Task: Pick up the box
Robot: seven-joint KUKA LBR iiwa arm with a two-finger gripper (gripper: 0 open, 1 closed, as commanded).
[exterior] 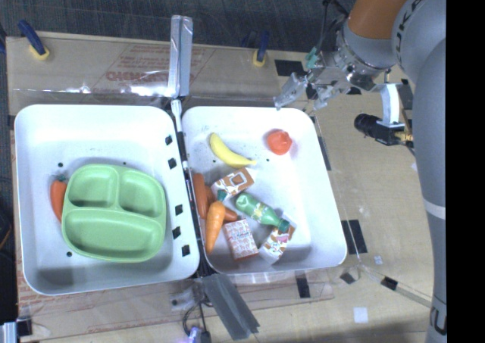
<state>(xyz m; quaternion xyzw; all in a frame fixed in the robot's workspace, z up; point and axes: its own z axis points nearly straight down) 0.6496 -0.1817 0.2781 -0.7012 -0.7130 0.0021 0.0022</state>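
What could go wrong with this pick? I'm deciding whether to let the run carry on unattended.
1. Clutter: the red box lies packed against a carrot, a green bottle and a small carton, so the fingers may catch a neighbour instead.
2. Ambiguity: another carton sits nearby and might be taken for the target.
3. Distance: the gripper hangs past the right bin's far corner, so it must cross the rim and descend accurately.
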